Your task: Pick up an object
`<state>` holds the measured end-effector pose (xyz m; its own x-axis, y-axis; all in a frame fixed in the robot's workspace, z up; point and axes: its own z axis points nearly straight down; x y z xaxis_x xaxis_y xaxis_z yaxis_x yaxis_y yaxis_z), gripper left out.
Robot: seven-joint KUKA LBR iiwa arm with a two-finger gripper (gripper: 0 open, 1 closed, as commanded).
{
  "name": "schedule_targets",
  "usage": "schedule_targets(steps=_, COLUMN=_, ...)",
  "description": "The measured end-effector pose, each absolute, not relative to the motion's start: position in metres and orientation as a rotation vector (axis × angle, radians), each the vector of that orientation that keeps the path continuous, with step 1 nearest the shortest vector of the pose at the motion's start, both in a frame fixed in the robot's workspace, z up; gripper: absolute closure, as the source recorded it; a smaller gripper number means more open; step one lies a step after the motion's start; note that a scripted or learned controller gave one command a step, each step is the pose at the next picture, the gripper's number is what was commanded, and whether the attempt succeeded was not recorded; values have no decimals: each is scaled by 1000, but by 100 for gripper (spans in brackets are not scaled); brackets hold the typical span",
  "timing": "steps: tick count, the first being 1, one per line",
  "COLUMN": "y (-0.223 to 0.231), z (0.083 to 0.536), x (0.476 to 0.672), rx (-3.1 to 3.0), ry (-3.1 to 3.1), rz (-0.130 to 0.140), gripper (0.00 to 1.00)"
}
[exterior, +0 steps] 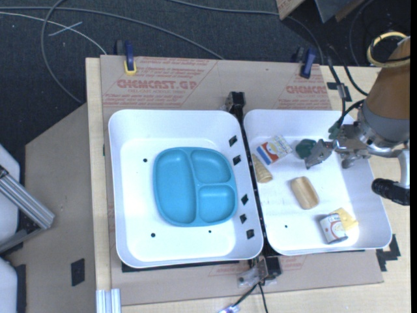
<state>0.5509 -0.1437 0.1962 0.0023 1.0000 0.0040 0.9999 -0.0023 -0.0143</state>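
Over the far part of the right bin (355, 197), jaws low above the white floor, pointing toward the left bin (130, 175); open or closed, impossible to tell from this angle. Just beside the tip, maybe touching, a dark green object (304, 149), not visibly gripped. Behind, toward the right edge, the grey wrist and the orange band of the arm (392, 90).

Farther left in the same bin, a red, white and blue packet (273, 150), lying flat near the far wall. Just below that, against the dividing wall, a small tan cone-shaped piece (262, 171). Near the bin's middle, a tan loaf-like block (304, 192), well apart from the jaws. At the near right corner, a small white box with red and yellow (336, 226).

Across the divide, centred in the left bin, a blue divided plate (194, 186) with three compartments. Beneath both bins, a pale tabletop (169, 87) with red lettering, and at its far edge two blue clamps (130, 62).
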Motion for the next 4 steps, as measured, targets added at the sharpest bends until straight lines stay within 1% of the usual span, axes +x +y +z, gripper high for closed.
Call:
schedule_targets(steps=1, y=-144, z=203, x=554, rx=-2219, ry=-2221, rz=0, gripper=0)
schedule_targets(steps=2, y=-146, z=149, x=563, rx=-2217, ry=-2217, rz=5, gripper=0)
schedule_targets(steps=3, y=-146, z=106, x=559, rx=-2217, ry=-2216, rz=4, gripper=0)
schedule_targets(steps=4, y=-146, z=84, x=558, rx=-2218, ry=-2217, rz=3, gripper=0)
